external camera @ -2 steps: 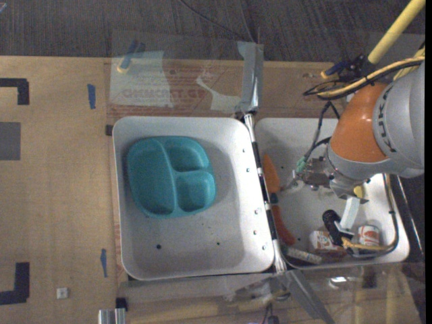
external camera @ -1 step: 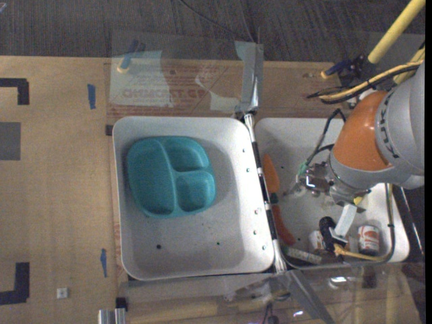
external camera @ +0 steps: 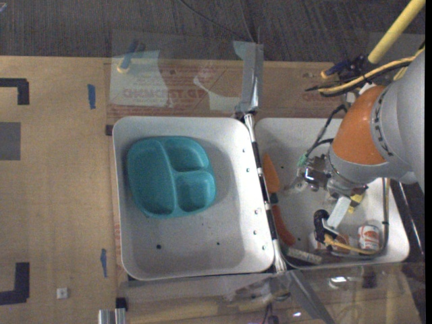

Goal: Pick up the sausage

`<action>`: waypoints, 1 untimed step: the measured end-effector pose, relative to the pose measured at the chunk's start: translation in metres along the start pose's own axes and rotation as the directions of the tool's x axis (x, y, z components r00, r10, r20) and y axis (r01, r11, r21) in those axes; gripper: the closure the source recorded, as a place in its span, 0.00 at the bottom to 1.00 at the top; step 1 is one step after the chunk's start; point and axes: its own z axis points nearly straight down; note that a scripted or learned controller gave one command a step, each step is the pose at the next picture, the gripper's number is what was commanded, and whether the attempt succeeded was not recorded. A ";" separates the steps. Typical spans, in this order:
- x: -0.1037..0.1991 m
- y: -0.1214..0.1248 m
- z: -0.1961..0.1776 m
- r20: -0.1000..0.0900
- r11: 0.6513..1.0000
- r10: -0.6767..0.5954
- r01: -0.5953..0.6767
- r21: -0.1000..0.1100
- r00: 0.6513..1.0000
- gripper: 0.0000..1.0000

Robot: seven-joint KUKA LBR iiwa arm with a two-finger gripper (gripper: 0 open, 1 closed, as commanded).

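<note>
Sausage [external camera: 271, 172]: an orange-red link lying along the left wall of the right bin [external camera: 398, 245], well to the left of the pincer [external camera: 322, 231] and apart from it. The pincer hangs low in that bin's near part; whether it is released or clenched cannot be told, as clutter masks its tip. Just right of it stands a small white-and-red cup [external camera: 368, 235]. Farther left, past the divider, a teal sectioned plate [external camera: 171, 175] rests in the left bin [external camera: 135, 248].

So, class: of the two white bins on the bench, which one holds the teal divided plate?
The left bin, farther from the arm. The teal divided plate lies in it; the right bin has the gripper over it.
</note>
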 end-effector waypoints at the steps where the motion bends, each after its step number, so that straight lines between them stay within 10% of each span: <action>1: 0.072 -0.069 -0.096 0.004 0.995 0.103 -0.103 0.007 0.995 0.00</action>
